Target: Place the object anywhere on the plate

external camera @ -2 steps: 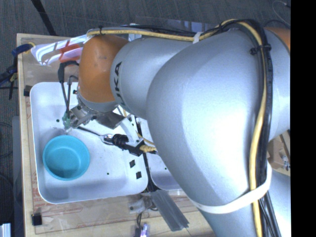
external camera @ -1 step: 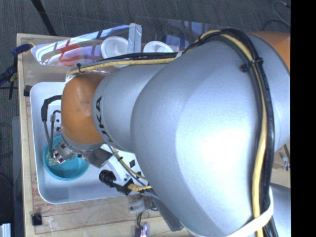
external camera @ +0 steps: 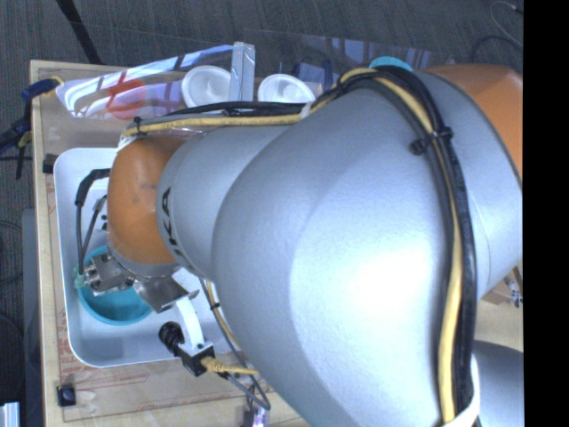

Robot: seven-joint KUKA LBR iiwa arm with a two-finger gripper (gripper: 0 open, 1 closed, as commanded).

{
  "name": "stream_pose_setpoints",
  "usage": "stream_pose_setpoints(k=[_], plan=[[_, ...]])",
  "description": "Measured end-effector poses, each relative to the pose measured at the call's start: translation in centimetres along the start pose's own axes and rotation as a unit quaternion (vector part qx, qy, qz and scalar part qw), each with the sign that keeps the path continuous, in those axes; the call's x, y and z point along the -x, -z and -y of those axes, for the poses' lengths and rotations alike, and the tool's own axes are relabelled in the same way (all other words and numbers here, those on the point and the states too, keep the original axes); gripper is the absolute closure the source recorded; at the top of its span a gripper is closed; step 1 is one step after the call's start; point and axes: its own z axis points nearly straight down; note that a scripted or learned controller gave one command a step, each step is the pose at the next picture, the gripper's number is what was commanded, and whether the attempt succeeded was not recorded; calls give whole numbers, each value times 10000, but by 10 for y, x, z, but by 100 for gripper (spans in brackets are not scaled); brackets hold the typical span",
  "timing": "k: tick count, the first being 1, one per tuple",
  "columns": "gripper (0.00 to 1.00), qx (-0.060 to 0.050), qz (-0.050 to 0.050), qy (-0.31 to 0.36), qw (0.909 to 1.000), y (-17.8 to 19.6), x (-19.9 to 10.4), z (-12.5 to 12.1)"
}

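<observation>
The grey arm [external camera: 356, 256] with its orange band [external camera: 138, 203] reaches far across and covers most of both bins. Its wrist hangs over the left white bin [external camera: 69, 194]. Below the wrist, a blue plate [external camera: 120, 310] lies on that bin's floor toward the front left, with part of it under the wrist. My gripper [external camera: 96, 274] is just above the plate's left part, and only a metal bit of it peeks out from under the orange band. Black cables run along the wrist.
Two white cups [external camera: 209, 83] [external camera: 284, 87] stand behind the bins. Beside them at the back left is a clear plastic piece with red and blue stripes [external camera: 116, 92]. The wooden bench edge [external camera: 40, 238] runs down the left. A small black clip [external camera: 64, 394] sits at the front left corner.
</observation>
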Motion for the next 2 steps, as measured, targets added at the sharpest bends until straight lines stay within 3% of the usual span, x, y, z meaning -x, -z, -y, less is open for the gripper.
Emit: stream_pose_setpoints(k=[1, 2], plan=[[100, 22, -3, 356, 9994, 171, 7, -19], [100, -24, 1, -353, 9994, -1, 4, 0]])
